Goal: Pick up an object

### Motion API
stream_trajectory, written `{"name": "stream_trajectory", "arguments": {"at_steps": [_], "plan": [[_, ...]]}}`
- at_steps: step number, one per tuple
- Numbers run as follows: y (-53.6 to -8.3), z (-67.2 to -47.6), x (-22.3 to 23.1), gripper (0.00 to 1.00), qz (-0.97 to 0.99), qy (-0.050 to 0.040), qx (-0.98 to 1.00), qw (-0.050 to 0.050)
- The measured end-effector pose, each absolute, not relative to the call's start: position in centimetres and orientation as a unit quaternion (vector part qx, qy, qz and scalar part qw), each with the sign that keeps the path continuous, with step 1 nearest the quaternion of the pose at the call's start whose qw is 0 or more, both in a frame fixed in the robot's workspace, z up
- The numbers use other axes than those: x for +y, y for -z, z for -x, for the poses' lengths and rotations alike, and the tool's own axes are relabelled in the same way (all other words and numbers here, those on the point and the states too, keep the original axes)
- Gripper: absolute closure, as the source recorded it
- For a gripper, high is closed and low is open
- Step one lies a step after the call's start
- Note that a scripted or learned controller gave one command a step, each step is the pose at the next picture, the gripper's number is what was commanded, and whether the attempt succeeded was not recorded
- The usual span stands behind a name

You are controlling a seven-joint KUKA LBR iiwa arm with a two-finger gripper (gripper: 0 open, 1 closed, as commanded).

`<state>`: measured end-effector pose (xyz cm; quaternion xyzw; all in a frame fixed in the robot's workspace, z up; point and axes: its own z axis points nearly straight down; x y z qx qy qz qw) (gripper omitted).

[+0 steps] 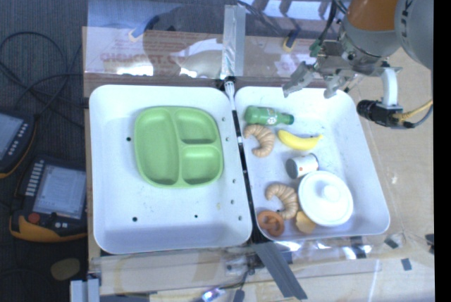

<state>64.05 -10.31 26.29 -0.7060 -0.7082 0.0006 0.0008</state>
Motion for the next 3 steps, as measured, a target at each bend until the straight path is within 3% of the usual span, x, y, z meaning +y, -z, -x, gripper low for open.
{"name": "stream_trajectory", "arguments": {"at_steps": [1,2,3], "plan": [[-9.4,-62.6,-9.9,0.00,0.669,0.0001,-0.744,0.000],[-9.0,-60.7,-10.8,0.00,0.572,0.0030,-0.820,-0.006],[-10.1,-60.8,-10.8,1.00,0.573,0.0048,-0.820,-0.006]]}}
